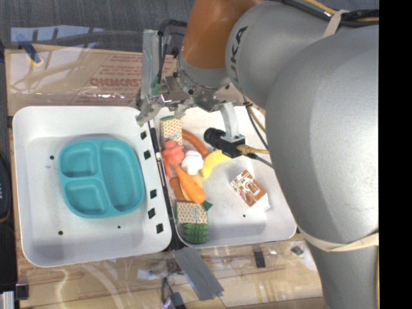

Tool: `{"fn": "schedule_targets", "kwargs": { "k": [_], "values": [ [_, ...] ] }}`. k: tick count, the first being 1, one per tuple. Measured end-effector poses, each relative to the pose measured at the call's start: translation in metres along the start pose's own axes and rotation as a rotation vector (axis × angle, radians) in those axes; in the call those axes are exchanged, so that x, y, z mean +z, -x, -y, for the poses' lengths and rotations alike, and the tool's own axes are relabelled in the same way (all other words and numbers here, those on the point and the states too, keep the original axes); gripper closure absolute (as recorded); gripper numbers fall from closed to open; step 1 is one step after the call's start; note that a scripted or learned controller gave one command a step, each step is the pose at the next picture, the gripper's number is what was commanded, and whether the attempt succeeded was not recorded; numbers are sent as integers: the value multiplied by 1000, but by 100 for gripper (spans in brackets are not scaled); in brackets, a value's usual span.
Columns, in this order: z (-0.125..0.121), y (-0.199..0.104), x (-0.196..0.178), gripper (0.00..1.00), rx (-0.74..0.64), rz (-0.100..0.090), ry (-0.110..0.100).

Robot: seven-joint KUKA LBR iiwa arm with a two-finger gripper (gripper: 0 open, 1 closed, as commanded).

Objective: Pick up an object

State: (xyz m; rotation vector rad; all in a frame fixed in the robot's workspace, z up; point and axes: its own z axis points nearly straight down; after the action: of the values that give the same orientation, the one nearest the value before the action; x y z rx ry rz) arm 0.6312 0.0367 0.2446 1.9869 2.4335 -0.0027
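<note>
White left bin (26, 172): teal tray (100, 176) | right bin (277, 221): toy food heap (187, 172) | end effector (161, 105): grip unclear

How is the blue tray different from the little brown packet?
The teal tray is one plain colour; the brown packet has a printed pattern. The tray looks much bigger than the packet. The tray has three compartments; the packet is a flat pouch. The tray lies alone in the left bin; the packet lies in the right bin, a little apart from the toy food. Both lie flat.
</note>
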Motion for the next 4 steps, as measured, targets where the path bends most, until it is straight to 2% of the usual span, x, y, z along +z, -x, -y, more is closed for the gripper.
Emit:
{"fn": "schedule_targets", "kwargs": {
  "k": [1,2,3,4],
  "values": [
    [69,48,20,0,-127,-1,-1],
    [67,83,54,0,-150,-2,-4],
    [67,83,54,0,-150,-2,-3],
    [23,131,119,0,9,2,15]
  ]
}}
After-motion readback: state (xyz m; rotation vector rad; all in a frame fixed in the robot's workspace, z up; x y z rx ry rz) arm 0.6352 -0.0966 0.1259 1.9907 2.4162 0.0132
